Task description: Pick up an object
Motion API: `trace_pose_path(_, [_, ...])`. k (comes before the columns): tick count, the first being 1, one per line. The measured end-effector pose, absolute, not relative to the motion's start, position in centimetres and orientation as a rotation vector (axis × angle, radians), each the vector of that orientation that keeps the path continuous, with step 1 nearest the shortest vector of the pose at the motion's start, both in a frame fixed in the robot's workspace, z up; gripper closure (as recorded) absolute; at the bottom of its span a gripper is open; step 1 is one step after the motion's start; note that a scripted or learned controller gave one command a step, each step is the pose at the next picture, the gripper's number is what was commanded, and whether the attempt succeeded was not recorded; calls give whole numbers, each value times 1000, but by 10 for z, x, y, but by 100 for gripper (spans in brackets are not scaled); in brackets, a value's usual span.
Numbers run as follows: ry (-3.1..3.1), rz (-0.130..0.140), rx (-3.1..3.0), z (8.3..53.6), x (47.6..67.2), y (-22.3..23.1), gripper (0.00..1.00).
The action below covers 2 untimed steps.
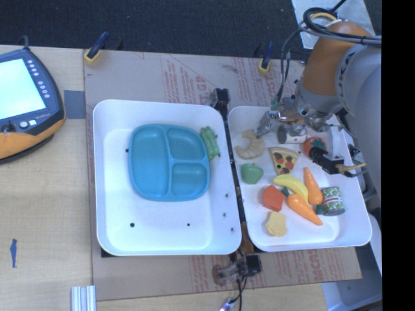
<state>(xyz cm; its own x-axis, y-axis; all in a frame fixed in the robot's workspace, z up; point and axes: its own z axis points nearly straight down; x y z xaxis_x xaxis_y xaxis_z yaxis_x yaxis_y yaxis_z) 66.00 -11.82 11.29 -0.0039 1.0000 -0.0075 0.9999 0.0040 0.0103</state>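
My gripper (275,128) hangs over the far end of the right bin (353,235), its fingers spread and nothing between them. Just below it lie a tan croissant (250,148) and a pizza slice (283,161). Further toward the front are a green pepper (251,172), a banana (292,185), a red tomato (273,198), two carrots (312,185) (303,209), a small can (331,201) and a tan biscuit (275,224). A red piece (311,145) lies partly hidden under the wrist.
The left bin (110,225) holds a blue divided plate (170,162) with a green pea pod (210,142) at its right edge. An orange teach pendant (26,102) lies at the bench's left. Clamps (220,97) (237,267) sit between the bins.
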Motion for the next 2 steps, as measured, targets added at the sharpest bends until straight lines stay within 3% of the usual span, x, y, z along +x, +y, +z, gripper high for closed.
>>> trace_pose_path(2, [2214,6,2209,111,661,-119,0])
